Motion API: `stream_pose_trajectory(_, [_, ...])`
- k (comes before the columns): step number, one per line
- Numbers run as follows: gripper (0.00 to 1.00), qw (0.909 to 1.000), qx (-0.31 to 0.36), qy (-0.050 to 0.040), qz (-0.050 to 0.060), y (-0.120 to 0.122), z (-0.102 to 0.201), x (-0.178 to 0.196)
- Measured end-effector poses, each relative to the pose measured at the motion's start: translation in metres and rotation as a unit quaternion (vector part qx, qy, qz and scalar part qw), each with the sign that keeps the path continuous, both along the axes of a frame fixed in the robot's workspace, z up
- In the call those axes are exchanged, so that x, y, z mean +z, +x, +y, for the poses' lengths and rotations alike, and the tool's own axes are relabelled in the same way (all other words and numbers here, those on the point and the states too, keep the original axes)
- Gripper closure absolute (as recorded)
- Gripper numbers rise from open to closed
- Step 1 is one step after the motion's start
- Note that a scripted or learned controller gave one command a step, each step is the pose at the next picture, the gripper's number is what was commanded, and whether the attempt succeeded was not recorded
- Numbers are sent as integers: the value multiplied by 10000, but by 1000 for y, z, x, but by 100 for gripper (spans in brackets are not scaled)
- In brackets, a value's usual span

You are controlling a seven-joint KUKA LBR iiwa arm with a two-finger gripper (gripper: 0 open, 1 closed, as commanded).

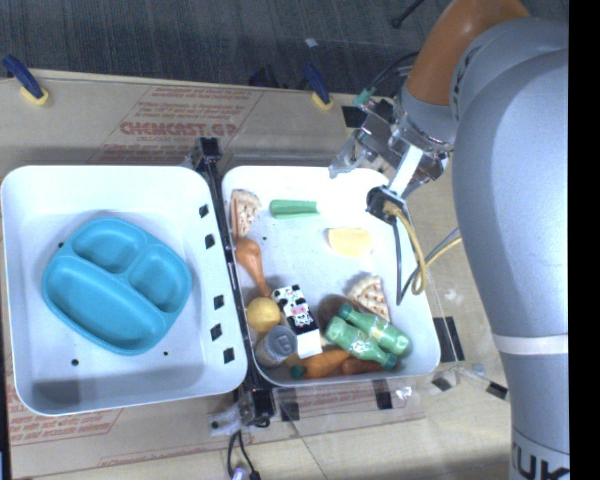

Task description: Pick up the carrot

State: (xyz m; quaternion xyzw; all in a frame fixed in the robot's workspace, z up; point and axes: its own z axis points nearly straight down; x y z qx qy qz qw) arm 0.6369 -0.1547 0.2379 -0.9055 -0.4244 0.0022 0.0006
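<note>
Orange tapered toy carrot [325, 363] lies against a green plastic bottle [372, 336]; likely light, stiff, slick, best pinched across its exposed middle; whether the gripper [348, 160] is open cannot be told

Claw [352, 158] over right bin's [315, 253] far edge. Carrot [327, 362] well apart from claw, nearer camera. Green block [293, 207] near claw, inside bin.

I read this as a robotics lab: a grey industrial arm [510, 168] over a cardboard-covered counter [170, 118], blue clamps [25, 80], white bins [110, 383], carpet floor [180, 18].
</note>
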Motion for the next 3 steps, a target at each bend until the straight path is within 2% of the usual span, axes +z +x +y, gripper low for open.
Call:
stream_pose_trajectory(1, [0, 9988, 495, 28, 26, -52, 19, -148])
stream_pose_trajectory(2, [100, 9985, 537, 34, 53, -52, 19, -138])
stream_pose_trajectory(3, [100, 9862, 1653, 23, 13, -95, -7, -65])
